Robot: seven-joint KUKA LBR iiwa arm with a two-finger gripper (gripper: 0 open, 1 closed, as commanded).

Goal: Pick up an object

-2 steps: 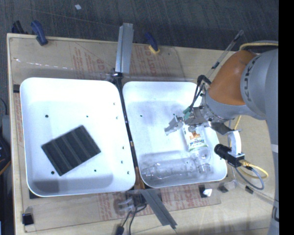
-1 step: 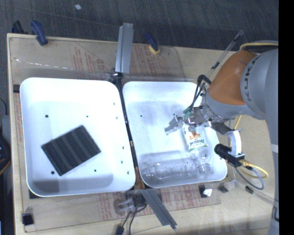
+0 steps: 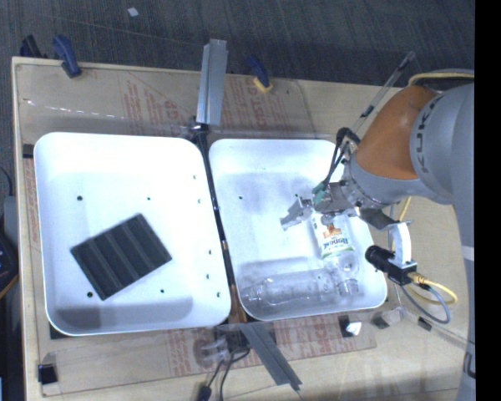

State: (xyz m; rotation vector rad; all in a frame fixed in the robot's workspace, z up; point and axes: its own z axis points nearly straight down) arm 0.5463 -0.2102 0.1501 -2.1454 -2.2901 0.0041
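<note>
My gripper [image 3: 299, 210] hangs over the middle of the right bin [image 3: 259, 161], with the grey arm and its orange band reaching in from the right. Just to its right and below lies a small clear bottle with a white, orange and green label [image 3: 335, 241]; it is beside the gripper, not in it. A larger clear plastic bottle [image 3: 296, 290] lies on its side along the bin's near wall. In the left bin [image 3: 108, 161] a black ribbed slab [image 3: 121, 255] lies flat at the near left.
A metal bar [image 3: 210, 82] stands upright behind the seam between the two bins. Blue clamps [image 3: 67, 55] hold the far edge of the bench. Another metal bar [image 3: 267, 359] lies in front of the bins.
</note>
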